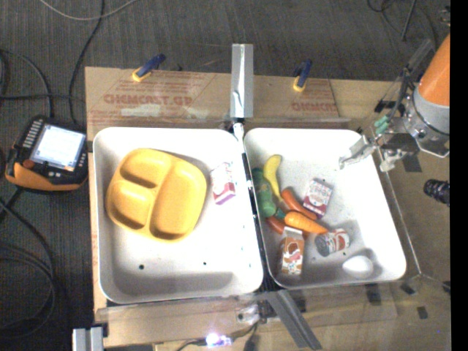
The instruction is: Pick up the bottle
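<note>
A dark green bottle-shaped item (259,187) lies along the left wall of the right bin (395,218), beside a yellow banana (272,172) and partly tucked under the orange carrots (298,209). My gripper (363,158) hangs over the bin's upper right corner, well to the right of the green item. Its fingers are spread and nothing sits between them. The orange band of the arm (441,79) is at the right edge.
The right bin also holds a red-and-white packet (317,196), a small carton (292,254), a can (333,242) and a white egg-shaped item (357,265). In the left bin (175,269) lie a yellow divided plate (156,194) and a pink carton (224,183). A pendant (47,154) rests at the left.
</note>
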Robot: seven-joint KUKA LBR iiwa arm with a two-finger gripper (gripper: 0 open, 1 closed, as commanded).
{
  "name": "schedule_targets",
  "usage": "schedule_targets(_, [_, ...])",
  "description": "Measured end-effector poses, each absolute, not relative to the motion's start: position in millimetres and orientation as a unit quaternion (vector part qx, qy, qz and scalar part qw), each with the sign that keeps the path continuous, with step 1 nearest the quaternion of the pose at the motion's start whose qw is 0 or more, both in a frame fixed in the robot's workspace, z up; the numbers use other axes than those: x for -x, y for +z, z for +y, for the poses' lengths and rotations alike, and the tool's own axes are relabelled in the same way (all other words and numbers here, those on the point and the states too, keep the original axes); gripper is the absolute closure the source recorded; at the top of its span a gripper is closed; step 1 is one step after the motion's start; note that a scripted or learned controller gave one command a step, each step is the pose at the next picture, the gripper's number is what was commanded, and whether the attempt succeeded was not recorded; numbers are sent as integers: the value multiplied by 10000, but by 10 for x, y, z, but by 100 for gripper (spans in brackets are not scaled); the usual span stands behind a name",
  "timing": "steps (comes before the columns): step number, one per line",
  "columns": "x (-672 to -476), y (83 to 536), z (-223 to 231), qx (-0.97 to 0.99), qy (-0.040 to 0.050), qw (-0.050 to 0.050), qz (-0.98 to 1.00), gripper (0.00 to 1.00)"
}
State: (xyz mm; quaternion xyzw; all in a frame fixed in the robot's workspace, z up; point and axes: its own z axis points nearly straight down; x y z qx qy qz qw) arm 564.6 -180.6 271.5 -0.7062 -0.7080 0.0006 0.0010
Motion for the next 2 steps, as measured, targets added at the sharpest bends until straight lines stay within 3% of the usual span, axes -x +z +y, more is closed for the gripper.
schedule_targets(1, [-5533, 894, -1240, 7262, -26, -48, -6874, 0])
schedule_targets(2, [-5892, 1321, -1927, 6825, 4, 1, -7309, 0])
